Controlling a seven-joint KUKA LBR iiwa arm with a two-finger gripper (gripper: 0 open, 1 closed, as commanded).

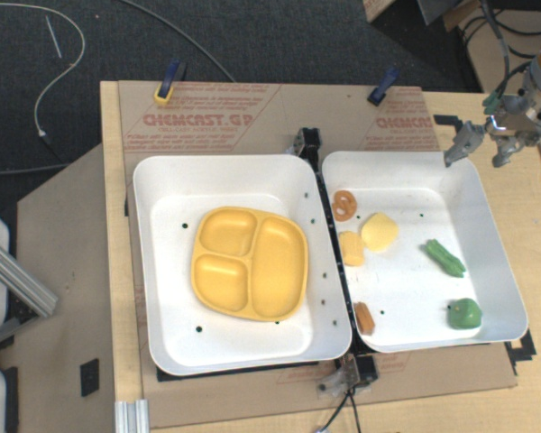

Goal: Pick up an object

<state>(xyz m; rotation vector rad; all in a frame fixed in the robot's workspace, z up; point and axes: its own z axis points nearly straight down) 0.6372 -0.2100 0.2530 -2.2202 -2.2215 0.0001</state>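
I log the bench (72,242) first, cardboard-topped, carrying two white bins side by side.

Left bin (162,332): I count one item, a yellow divided plate (250,263), lying flat at its centre.

Right bin (487,269): I count six small items.
- Pale yellow lump (380,232), near the centre, touching an orange block (352,248) on its left.
- Brown pretzel (344,206), by the left wall, toward the far edge.
- Green pod (444,257), right of centre, lying aslant.
- Green pepper (464,314), near right corner.
- Orange-brown sausage piece (364,318), near left corner, against the wall.

Gripper (482,152): I see it over the far right corner of the right bin, fingers spread apart, nothing between them, well apart from every item.
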